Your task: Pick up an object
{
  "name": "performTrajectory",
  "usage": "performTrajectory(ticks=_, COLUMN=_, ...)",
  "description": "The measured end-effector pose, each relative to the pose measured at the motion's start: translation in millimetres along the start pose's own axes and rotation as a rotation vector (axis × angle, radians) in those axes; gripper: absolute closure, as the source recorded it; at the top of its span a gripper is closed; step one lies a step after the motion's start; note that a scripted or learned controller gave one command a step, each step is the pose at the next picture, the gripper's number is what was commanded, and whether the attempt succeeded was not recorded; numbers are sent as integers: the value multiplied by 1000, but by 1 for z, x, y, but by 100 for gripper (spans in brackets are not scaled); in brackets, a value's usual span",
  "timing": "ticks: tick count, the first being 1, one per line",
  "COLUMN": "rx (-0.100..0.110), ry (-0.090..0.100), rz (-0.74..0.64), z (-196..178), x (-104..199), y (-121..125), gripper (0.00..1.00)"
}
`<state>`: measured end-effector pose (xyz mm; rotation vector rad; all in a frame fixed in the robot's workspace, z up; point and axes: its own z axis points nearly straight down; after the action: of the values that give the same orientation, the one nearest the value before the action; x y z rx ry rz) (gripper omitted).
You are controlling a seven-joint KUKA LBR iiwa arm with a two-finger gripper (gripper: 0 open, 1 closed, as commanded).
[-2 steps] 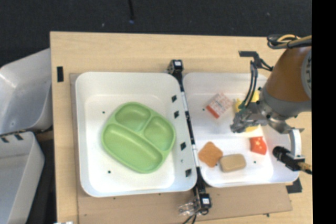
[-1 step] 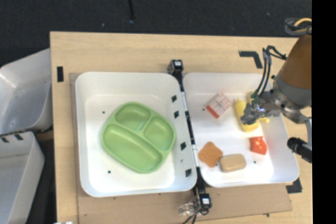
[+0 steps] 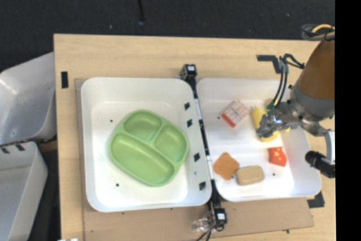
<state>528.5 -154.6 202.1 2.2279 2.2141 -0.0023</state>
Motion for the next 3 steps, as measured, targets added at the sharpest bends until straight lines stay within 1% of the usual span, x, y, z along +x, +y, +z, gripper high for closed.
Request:
performTrajectory(ticks=1, rx=-4, ry=2, rz=-13, z=-16, x=50, y=19, gripper=100)
performTrajectory(ticks=2, rx=-3, ry=2, rz=-13, z=-14, x=94, y=43, gripper=100)
performTrajectory(ticks=3, rx=-2, ry=2, rz=-13, z=-9, x=143, y=57, gripper=100)
